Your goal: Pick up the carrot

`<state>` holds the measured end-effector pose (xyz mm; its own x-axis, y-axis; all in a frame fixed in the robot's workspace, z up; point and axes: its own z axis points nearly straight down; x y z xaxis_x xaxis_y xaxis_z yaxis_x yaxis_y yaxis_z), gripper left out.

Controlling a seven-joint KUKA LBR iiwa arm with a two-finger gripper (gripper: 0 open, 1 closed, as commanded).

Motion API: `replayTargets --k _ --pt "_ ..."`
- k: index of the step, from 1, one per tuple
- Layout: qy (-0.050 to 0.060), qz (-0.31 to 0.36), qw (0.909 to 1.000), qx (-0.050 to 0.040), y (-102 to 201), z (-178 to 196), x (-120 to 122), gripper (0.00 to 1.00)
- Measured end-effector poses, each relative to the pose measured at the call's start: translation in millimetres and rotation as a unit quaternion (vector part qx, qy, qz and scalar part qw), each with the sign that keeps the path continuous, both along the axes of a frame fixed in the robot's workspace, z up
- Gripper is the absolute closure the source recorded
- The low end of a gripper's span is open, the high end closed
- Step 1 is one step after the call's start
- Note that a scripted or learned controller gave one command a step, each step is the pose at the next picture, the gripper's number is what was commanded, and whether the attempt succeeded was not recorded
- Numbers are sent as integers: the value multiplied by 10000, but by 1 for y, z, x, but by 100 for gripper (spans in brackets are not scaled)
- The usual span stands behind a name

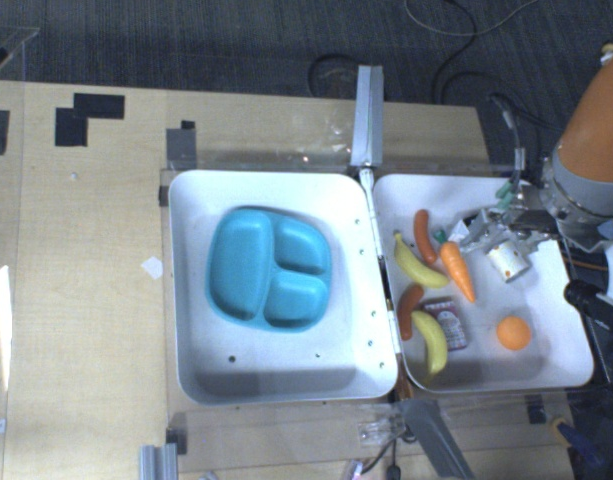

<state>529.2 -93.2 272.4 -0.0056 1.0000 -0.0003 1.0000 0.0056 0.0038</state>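
Orange tapered carrot [458, 271] lies in the right shallow white bin [566, 368], roughly mid-bin, thick end toward the far side and tip pointing toward the near-right. Two-finger metal gripper [483, 232] sits over the far part of the same bin, just right of and slightly beyond the carrot's thick end; close beside it, but contact between them cannot be resolved. Nothing is visibly between the fingers; whether they are spread or closed cannot be told from this angle. Small white cylinder [507, 261] lies just right of the carrot, below the wrist. Left of the carrot: red-brown sausage [422, 231] at the far side, upper yellow banana [416, 265] touching or nearly touching the carrot's left flank, second red-brown sausage [410, 307] and lower yellow banana [432, 340] nearer the front. Small dark packet [449, 325] between lower banana and carrot tip. Round orange fruit [513, 333] well right of the tip. Left white bin [186, 268] holds a blue three-compartment plastic tray [269, 268].
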Motion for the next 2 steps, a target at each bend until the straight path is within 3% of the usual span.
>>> replayTargets --k 1,2 --pt "9 437 9990 2 2 -147 48 0" --pt "-56 309 9995 -16 4 -183 52 0"
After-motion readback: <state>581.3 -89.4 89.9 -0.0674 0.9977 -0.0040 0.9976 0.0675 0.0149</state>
